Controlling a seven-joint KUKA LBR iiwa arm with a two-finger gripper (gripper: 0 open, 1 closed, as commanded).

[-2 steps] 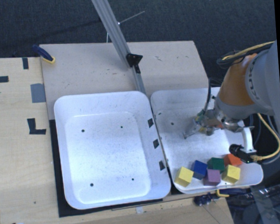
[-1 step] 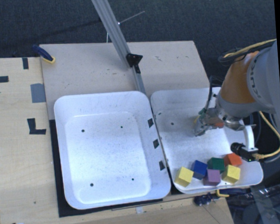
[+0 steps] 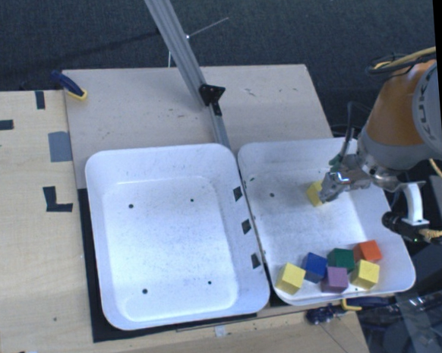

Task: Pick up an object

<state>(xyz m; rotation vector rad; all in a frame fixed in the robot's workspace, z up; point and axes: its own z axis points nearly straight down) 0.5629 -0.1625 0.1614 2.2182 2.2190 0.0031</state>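
My gripper point(image 3: 330, 188) is low over the right bin point(image 3: 281, 159), in its upper right part, with the grey and orange arm point(image 3: 399, 120) reaching in from the right. A small yellow block point(image 3: 314, 195) sits right at the gripper's tip, on its left side, partly hidden by it. I cannot tell whether the block is gripped or only touched. Along the bin's front edge lie several cubes: yellow point(image 3: 291, 277), blue point(image 3: 315, 266), green point(image 3: 340, 258), purple point(image 3: 336, 278), orange-red point(image 3: 368, 251) and another yellow point(image 3: 366, 274).
The left bin point(image 3: 164, 230) sits beside the right one, with black clips point(image 3: 238, 194) along the shared edge. A slanted metal pole point(image 3: 185, 53) ends at a black bracket behind the bins. A blue and yellow tool point(image 3: 70, 85) lies at the bench's far left corner.
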